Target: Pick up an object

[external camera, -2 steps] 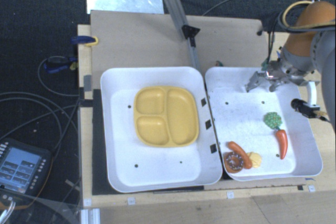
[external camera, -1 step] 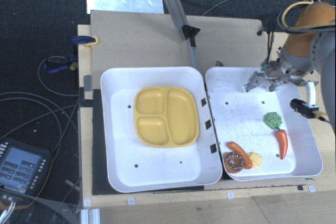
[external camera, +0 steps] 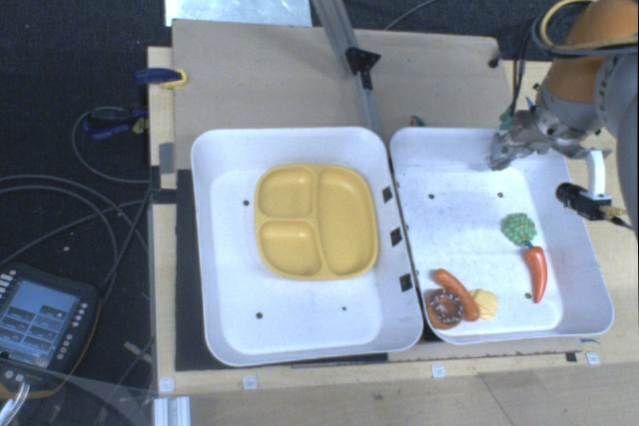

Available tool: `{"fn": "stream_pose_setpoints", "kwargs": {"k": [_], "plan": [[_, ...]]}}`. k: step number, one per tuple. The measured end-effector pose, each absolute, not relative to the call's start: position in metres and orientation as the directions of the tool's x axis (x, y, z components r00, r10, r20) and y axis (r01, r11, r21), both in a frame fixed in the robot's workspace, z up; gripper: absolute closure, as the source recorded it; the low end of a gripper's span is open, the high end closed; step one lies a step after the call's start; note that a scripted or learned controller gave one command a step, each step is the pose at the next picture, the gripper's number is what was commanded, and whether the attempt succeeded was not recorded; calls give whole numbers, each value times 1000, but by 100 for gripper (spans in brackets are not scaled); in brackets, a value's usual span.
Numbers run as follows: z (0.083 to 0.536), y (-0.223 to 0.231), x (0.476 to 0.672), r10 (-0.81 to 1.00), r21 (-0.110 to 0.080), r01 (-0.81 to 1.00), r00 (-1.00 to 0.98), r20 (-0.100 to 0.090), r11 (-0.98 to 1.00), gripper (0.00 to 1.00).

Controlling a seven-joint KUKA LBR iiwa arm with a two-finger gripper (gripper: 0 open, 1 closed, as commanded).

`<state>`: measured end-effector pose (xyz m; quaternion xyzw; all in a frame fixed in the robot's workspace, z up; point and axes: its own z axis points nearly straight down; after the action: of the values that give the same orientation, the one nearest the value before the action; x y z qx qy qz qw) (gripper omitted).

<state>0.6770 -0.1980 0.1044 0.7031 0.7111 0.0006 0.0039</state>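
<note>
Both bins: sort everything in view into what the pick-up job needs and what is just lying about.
For the job:
- gripper, over the right bin's far edge
- broccoli
- red chilli pepper
- sausage
- chocolate doughnut
- small yellow toy food

Lying about:
- yellow divided plate in the left bin
- blue and yellow clamp
- teach pendant
- floor cables

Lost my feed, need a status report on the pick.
Gripper at right bin's far edge, holding nothing seen. Broccoli, carrot, sausage untouched near front. Path clear.
</note>
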Motion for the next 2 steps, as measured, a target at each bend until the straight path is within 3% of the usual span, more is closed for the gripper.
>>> {"fn": "stream_pose_setpoints", "kwargs": {"k": [2], "plan": [[223,-196,684,1000,9,1000,-8,-2,8,100]]}}
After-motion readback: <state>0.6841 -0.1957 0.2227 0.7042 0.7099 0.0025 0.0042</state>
